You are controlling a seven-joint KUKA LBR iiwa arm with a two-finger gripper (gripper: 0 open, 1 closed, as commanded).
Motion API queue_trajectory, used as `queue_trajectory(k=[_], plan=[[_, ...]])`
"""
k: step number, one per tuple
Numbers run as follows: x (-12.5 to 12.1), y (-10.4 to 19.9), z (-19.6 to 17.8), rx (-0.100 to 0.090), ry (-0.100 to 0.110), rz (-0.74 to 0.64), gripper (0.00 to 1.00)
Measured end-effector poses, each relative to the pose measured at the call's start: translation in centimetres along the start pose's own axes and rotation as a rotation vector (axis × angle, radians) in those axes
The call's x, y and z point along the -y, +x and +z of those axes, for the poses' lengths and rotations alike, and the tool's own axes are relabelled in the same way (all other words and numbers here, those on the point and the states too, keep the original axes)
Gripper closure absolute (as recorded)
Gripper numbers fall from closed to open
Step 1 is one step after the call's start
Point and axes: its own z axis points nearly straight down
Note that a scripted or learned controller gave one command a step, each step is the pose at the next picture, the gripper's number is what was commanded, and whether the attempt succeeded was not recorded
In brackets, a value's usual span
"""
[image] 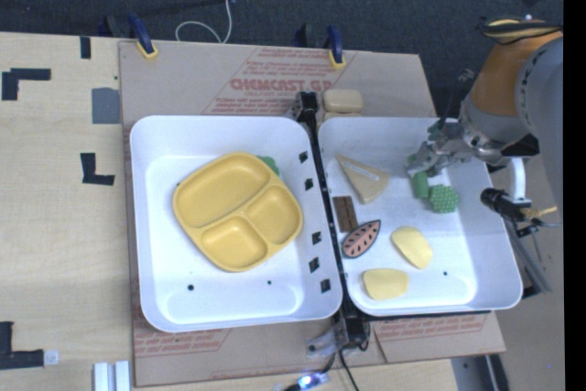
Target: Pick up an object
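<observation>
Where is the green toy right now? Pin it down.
The green toy lies in the right bin, near its upper right, just below the gripper and above the yellow pieces.

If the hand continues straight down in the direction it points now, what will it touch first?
Most likely the green toy. The hand hangs in the right bin, pointing downward, and this toy lies directly at its tip. Depth is unclear from this slanted view, so it may already be touching it.

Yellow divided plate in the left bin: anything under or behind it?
A green edge pokes out from behind the yellow plate at its upper right rim. The rest of it is covered, so I can't identify it.
</observation>
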Motion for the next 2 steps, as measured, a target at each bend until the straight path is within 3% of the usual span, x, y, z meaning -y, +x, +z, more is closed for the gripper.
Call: queue_trajectory(k=[1, 2], plan=[[6.8, 7.9, 1.1, -0.007, 0.005, -0.001, 1.0], [5.6, 15.6, -9.5, -0.007, -0.006, -0.008, 1.0]])
